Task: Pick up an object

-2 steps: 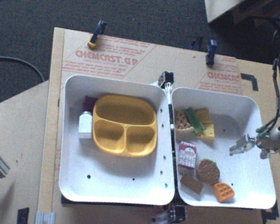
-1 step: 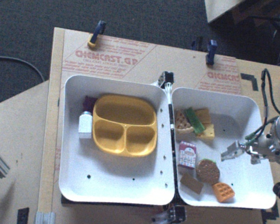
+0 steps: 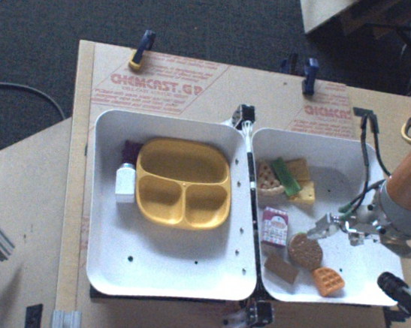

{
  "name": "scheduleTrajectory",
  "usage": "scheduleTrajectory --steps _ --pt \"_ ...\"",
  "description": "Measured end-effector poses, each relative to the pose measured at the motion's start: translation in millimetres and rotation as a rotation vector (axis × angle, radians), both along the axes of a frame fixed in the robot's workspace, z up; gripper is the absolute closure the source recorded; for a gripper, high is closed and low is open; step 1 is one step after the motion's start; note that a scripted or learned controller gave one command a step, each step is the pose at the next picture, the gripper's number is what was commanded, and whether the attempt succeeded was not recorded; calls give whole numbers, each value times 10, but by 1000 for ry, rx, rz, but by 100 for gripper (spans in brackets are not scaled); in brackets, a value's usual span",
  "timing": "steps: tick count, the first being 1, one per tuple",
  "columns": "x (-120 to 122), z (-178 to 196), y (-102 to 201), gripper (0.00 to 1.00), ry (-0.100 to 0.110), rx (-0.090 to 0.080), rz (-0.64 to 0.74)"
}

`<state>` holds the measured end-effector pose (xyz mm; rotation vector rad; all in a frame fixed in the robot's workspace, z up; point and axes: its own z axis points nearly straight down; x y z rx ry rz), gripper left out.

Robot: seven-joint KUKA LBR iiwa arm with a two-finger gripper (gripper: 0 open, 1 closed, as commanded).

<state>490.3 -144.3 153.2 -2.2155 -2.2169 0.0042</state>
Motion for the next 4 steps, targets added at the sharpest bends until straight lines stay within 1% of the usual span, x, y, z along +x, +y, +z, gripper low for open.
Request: scheduleTrajectory --steps 1,2,3,4 --pt "47 -611 35 0 -5 0 -2" --pt "70 -654 38 0 -11 0 -2" --pt "114 -502 14 100 -28 -8 -3" --pt "117 134 32 100 -15 -6 1"
